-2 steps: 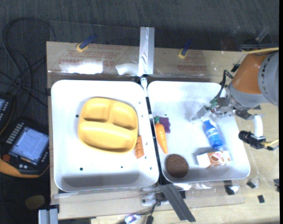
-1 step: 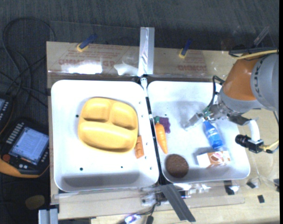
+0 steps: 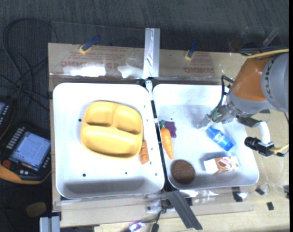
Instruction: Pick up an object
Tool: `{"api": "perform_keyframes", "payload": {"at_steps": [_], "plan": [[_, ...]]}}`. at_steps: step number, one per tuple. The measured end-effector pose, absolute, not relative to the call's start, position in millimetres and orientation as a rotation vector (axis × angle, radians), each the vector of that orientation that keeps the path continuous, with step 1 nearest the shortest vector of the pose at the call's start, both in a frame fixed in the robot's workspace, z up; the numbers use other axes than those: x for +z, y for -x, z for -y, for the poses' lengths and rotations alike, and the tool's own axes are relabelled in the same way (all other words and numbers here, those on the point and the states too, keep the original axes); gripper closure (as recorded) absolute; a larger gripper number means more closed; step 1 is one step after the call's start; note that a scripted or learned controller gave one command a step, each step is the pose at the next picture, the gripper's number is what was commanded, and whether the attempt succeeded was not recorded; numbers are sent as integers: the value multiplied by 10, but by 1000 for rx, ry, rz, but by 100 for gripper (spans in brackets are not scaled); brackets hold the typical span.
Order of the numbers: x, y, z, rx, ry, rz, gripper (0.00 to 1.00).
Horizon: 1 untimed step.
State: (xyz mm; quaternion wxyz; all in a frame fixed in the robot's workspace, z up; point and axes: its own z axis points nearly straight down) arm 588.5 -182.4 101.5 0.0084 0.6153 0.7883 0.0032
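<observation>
End effector hovers at right of frame just above small blue plastic bottle; grip state unclear

A wooden counter carries two shallow white bins side by side, the left bin and the right bin, with clear plastic sheeting taped behind them. A blue clip and another blue-and-yellow clip sit at the sheeting's far edge. On the dark carpet to the left lie black cables and two handheld control pendants with lit screens.
</observation>
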Motion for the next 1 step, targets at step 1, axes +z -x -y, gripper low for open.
{"api": "perform_keyframes", "payload": {"at_steps": [1], "plan": [[2363, -5746, 1548, -3, -2045, -2383, 100]]}}
